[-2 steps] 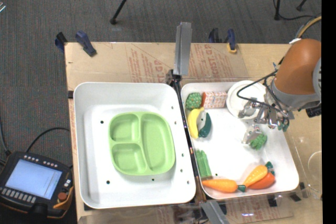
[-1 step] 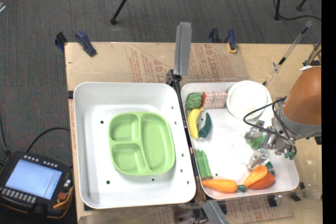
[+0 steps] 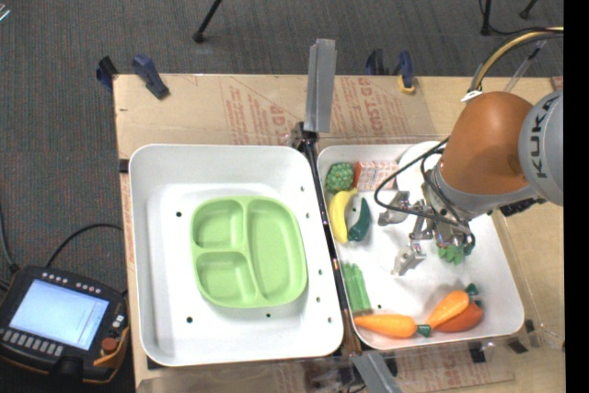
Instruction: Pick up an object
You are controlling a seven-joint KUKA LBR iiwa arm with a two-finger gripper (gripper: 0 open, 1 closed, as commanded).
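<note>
My gripper (image 3: 403, 237) hangs over the middle of the right bin (image 3: 508, 276), open, with nothing between its fingers. A small green toy (image 3: 453, 251) lies just to its right, beside the wrist. To the left are a yellow banana (image 3: 340, 214) and a dark green vegetable (image 3: 360, 221). Broccoli (image 3: 340, 175) and a red-and-white box (image 3: 375, 172) sit at the bin's back left. Along the front lie a green stalk (image 3: 357, 288), an orange carrot (image 3: 386, 324), a second carrot (image 3: 447, 308) and a red-orange piece (image 3: 466, 318).
The left bin (image 3: 156, 198) holds a light green divided plate (image 3: 248, 251). A grey upright post (image 3: 321, 87) stands behind the wall between the bins. A teach pendant (image 3: 60, 317) lies at the lower left, off the bench. Blue clamps (image 3: 147, 74) grip the bench's back edge.
</note>
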